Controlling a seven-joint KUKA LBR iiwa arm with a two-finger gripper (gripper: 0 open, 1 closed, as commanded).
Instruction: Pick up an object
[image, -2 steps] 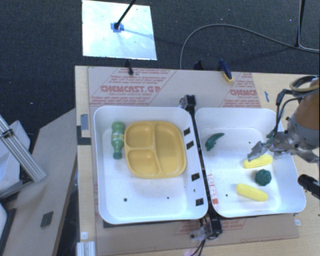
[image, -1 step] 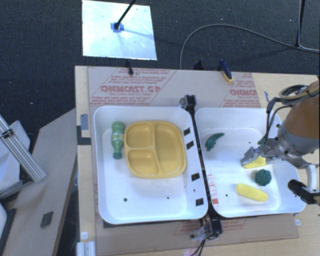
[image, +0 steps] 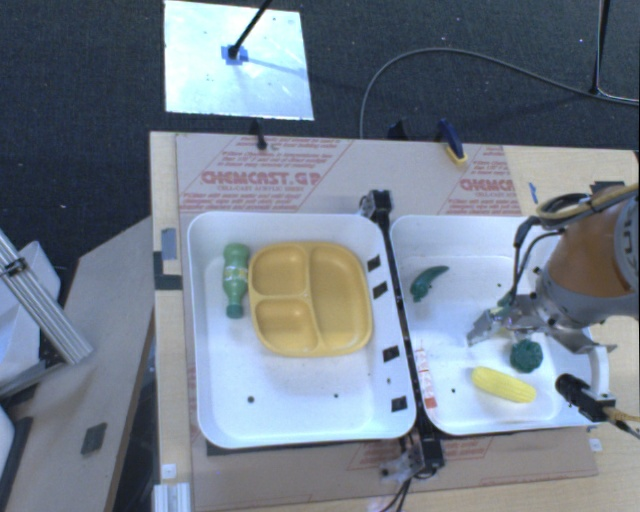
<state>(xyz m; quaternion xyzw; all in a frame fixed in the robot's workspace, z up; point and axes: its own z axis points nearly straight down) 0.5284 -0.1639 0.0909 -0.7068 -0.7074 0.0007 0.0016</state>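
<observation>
Reaching in over the right bin (image: 455, 250), the arm (image: 590, 260) sets its gripper (image: 497, 325) low near the bin's middle, where three small things lie loose on the white floor, each with bare space around it for a grasp. Whether the jaws are released or clenched I cannot tell; the tip is a small grey blur, and nothing shows between them. The nearest candidate is the dark green broccoli-like piece (image: 526, 354), just beside the gripper on its lower right, apart from it as far as I can judge. The yellow corn (image: 504, 385) lies a little further toward the bin's front edge, and the green pepper (image: 428, 281) sits on the far side, nearer the divider. The left bin (image: 215, 400) holds a yellow divided plate (image: 308, 298) with a green bottle (image: 235, 280) along its left edge, well apart from the arm.
</observation>
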